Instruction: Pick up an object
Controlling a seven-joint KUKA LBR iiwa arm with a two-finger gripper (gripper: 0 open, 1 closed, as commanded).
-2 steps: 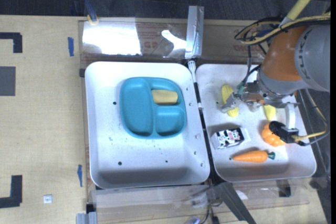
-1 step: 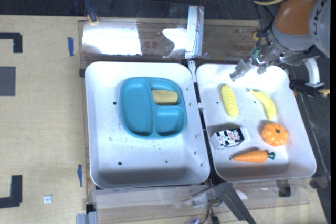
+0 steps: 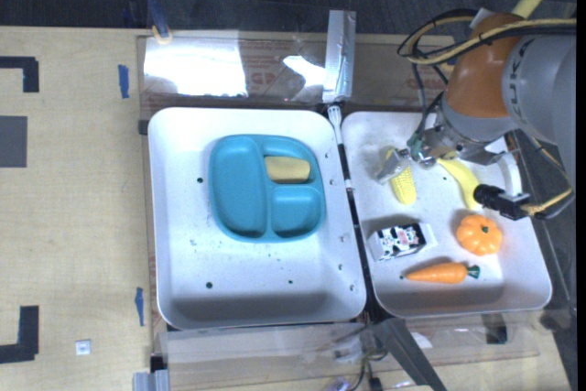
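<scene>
Over the right bin (image 3: 531, 284), near its upper middle, the fingers (image 3: 400, 162) reach down to the top end of a yellow corn cob (image 3: 403, 185). They look close together and seem to touch or pinch the cob's pale upper tip, but the metal parts are small and blurred against the white bin floor, so I cannot tell how far apart they stand or whether the cob truly sits between them. The cob lies roughly upright in the view, its lower end pointing toward the front of the bin.

Behind the fingers, the grey arm (image 3: 540, 87) with its orange band comes in from the right, with black and yellow cables looping above the wrist. Just to the right of the cob, partly under the wrist, lies a yellow banana (image 3: 460, 179). Below that, a small orange pumpkin (image 3: 480, 234) sits near the bin's right side, and an orange carrot (image 3: 439, 273) with a green end lies along the front wall. Between the cob and the carrot rests a small black-and-white carton (image 3: 399, 240), tilted slightly.

The left bin (image 3: 174, 224) touches the right one along a shared edge. It carries a blue divided tray (image 3: 240, 188), and a tan bread-like piece (image 3: 287, 168) sits in the tray's upper right compartment. Both bins stand on the light wooden table (image 3: 64, 215), which bears black tape marks along its left side.
</scene>
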